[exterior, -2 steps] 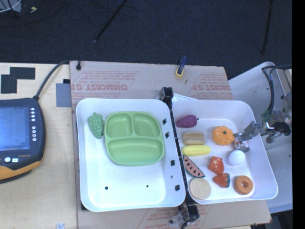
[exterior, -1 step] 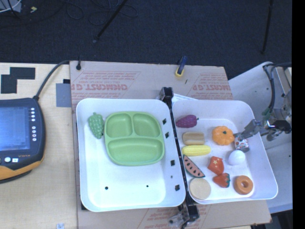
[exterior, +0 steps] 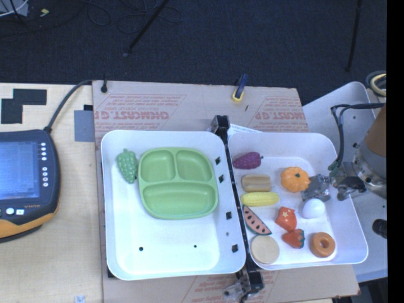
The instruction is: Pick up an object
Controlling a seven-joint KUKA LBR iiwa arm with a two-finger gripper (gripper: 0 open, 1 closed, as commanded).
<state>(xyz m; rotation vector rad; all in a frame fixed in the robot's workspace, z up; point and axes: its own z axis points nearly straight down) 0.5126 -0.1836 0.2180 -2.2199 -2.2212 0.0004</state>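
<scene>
The right bin (exterior: 344, 163) holds several toy foods: a purple eggplant (exterior: 248, 161), a tan bread roll (exterior: 256, 182), an orange (exterior: 294, 179), a yellow banana (exterior: 259, 199), a watermelon slice (exterior: 255, 221), a strawberry (exterior: 286, 218), a red pepper (exterior: 294, 237), a donut (exterior: 322, 244), a round cream biscuit (exterior: 265, 249) and a white egg (exterior: 312, 208). My gripper (exterior: 318, 189) reaches in from the right and sits low over the bin, just above the white egg and right of the orange.
The left bin (exterior: 164, 251) holds a green divided plate (exterior: 177, 183) and a bunch of green grapes (exterior: 127, 165). A black divider (exterior: 232, 194) runs between the bins. A teach pendant (exterior: 25, 178) lies on the bench at far left.
</scene>
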